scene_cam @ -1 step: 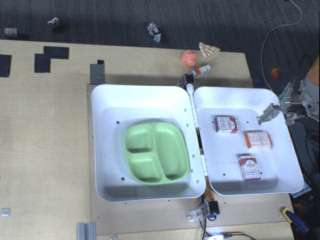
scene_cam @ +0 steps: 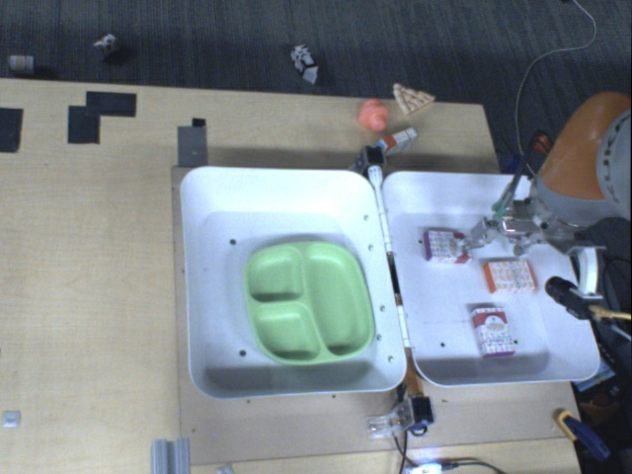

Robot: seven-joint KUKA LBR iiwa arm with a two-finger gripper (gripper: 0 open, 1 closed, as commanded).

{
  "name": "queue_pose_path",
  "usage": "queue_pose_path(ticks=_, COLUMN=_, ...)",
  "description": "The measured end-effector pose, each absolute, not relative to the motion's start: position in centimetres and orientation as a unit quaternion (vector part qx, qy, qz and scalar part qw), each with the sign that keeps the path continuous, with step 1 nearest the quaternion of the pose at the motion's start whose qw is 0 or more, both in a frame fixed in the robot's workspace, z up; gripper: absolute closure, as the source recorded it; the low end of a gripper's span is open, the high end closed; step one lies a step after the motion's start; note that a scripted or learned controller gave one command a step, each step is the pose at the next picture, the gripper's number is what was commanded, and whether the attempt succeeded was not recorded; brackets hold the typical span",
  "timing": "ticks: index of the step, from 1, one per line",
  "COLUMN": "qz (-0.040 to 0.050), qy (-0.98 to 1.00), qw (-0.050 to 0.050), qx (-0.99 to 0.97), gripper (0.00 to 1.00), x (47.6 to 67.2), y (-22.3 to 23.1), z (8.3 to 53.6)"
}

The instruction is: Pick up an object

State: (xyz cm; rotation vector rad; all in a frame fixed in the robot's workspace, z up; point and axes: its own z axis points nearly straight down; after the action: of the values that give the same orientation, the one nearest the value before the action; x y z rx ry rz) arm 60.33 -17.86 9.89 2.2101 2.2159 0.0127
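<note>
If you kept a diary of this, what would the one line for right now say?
arm: over right bin | gripper: beside small packet | holding: nothing seen | left bin: green tray

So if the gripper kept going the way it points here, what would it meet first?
Probably the small pink and white packet lying in the right bin: the gripper aims toward the camera view's left, right beside it. Its height above the packet is unclear.

Green tray in left bin — pink ball behind.
</note>
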Motion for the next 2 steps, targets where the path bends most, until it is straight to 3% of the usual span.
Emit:
queue_pose_path(ticks=1, qz=0.0026, qy=0.708, qw=0.001, qx=0.706, gripper=0.0, x=52.4, y=-11.3, z=8.7)
queue_pose_path(ticks=2, qz=0.0043, qy=0.708, qw=0.006, qx=0.706, gripper=1.0, x=52.7, y=-11.4, z=9.9)
